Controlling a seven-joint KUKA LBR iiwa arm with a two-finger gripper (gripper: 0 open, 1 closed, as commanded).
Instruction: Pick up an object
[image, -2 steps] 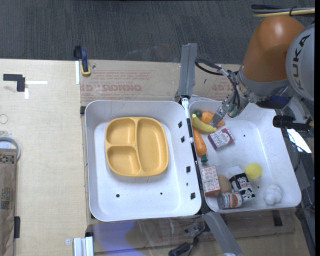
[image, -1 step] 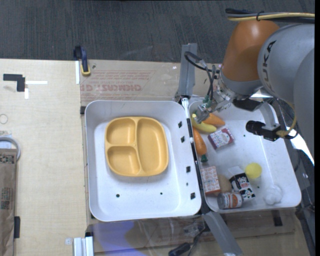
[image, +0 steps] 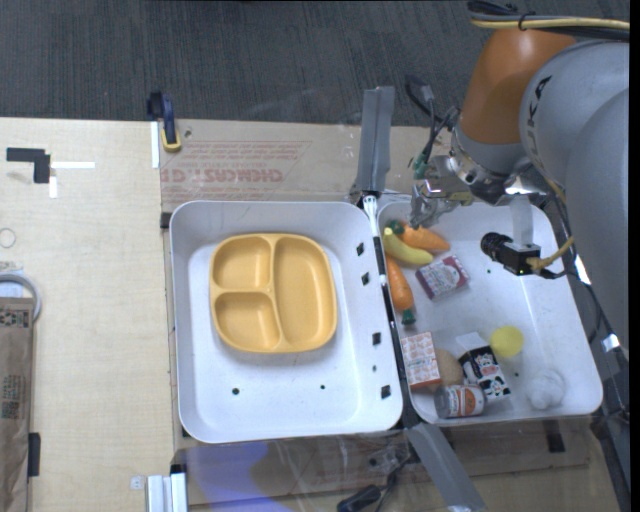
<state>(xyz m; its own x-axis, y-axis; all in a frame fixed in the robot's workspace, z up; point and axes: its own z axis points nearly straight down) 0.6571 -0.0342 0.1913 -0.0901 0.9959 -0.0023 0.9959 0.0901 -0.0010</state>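
Orange and yellow toy pieces, a carrot (image: 427, 239) and banana (image: 408, 250), lie at the right bin's (image: 565, 330) far left corner, long axes running left-right; the gripper (image: 428, 205) sits directly over them, and I cannot tell how its grip stands

Pale wood bench (image: 80, 330) seen from above, with dark grey carpeted floor (image: 200, 50) along the top edge. A brown cardboard sheet (image: 260, 165) printed in red lies flat on the bench near the floor, and a black L-shaped mark (image: 30, 160) with white tape (image: 70, 166) sits at upper left
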